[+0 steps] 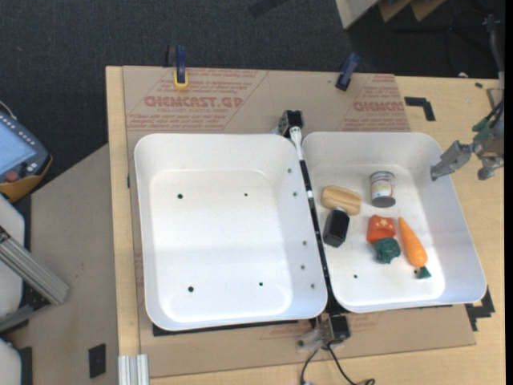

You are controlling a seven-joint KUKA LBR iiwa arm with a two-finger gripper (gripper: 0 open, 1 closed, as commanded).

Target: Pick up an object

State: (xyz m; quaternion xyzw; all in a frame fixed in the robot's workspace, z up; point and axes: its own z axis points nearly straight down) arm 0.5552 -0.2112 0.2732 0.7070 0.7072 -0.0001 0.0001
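Observation:
The right bin [449, 215] holds several small objects. A tan bread-like roll [341, 197] lies near its left wall, and a black block [336, 228] sits just below the roll. A small upright can [382, 188] stands mid-bin. Below the can lie a red pepper [381, 228], a green piece [387, 250] and an orange carrot [413, 245]. My gripper [469, 167] hovers over the bin's upper right rim. It is well right of the can, open, with nothing between its fingers.
The left bin [152, 215] lies beside the right one, and a black divider strip [309, 207] runs between them. Both sit on a cardboard sheet [200, 95] held by clamps [179, 64] at the back edge. A cable plug [330, 331] sits at the front.

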